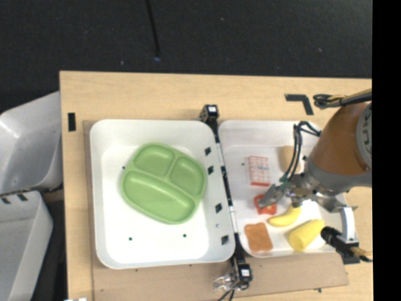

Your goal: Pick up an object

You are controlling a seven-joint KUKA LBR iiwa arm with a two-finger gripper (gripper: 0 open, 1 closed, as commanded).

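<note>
We are working in the right white bin (250,130). The gripper (270,200) is hovering at its six o'clock, touching a small red block (261,200); grip state indeterminate. Lifting is not yet done.

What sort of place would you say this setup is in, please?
Probably a robotics lab's grasping test bench: a wooden bench bears two white bins, one with a green divided plate, the other with toy food such as a banana, under the arm's gripper.
</note>
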